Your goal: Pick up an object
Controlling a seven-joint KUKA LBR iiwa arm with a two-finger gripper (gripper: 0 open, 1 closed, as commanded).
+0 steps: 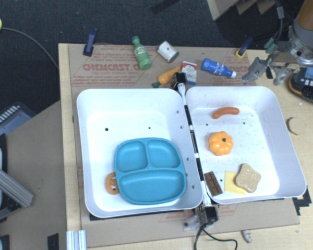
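My gripper (266, 73) hangs above the bench just beyond the right bin's (281, 113) far edge, at the upper right. Its two grey fingers (253, 71) are spread apart, open, with nothing between them. In the right bin lie a sausage (225, 112), an orange pumpkin (220, 142), a slice of bread (248, 177), a yellow cheese slice (229, 182) and a brown bar (212, 183). The left bin (94, 119) holds a blue divided plate (149, 170) with a pretzel (111, 183) tucked at its left edge.
Behind the bins on the board lie a green bottle (142, 53), a white can (167, 51), a small carton (189, 72), a carrot (167, 77), a blue bottle (218, 67) and a dark blue marker (89, 42).
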